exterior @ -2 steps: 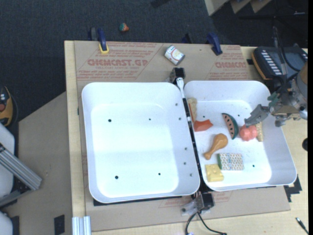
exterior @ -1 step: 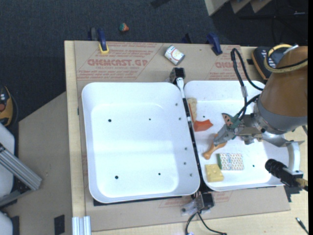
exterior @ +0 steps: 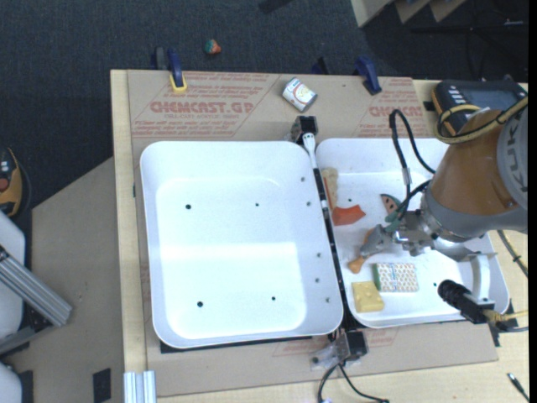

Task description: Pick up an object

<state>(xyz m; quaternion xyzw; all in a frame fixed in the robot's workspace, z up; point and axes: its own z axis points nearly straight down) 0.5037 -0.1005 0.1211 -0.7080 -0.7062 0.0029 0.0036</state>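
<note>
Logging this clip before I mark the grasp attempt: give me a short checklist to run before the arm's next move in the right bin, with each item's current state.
1. Gripper is over the right bin: ok.
2. Pickable objects within reach: ok; red piece, yellow block, patterned sponge and an orange-tipped item lie in that bin.
3. Something between the fingers: cannot tell; the gripper blurs into the clutter.
4. Objects separated enough for a clean grasp: not ok; yellow block and sponge sit close together.
5. Black cable clear of the arm: cannot tell.
</note>
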